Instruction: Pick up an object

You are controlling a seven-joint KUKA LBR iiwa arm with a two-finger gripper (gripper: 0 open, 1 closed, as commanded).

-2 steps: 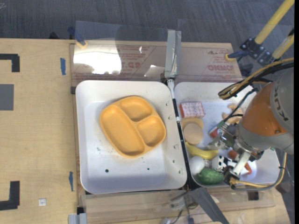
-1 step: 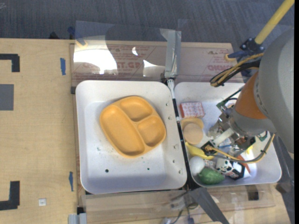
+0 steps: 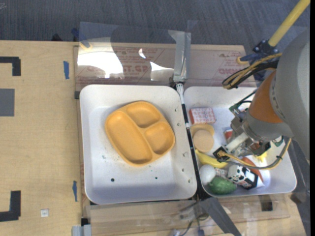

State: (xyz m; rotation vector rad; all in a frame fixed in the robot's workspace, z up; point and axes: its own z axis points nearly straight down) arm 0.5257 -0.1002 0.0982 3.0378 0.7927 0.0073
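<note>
Near rim of right bin [image 3: 290,185]: green object [image 3: 221,186], white egg-like ball [image 3: 207,173], black-and-white toy [image 3: 243,177] packed close together, little free room. Yellow banana [image 3: 212,159] just above them, by divider wall. Gripper [image 3: 241,149] low over bin middle, wrist and cables crowding it; fingers hidden, spread cannot tell, nothing seen held. Farther: tan cup [image 3: 203,139], then pink box [image 3: 203,115] near far rim. Left bin [image 3: 93,146]: yellow divided plate [image 3: 140,132] centred, wide bare floor around it.
</note>
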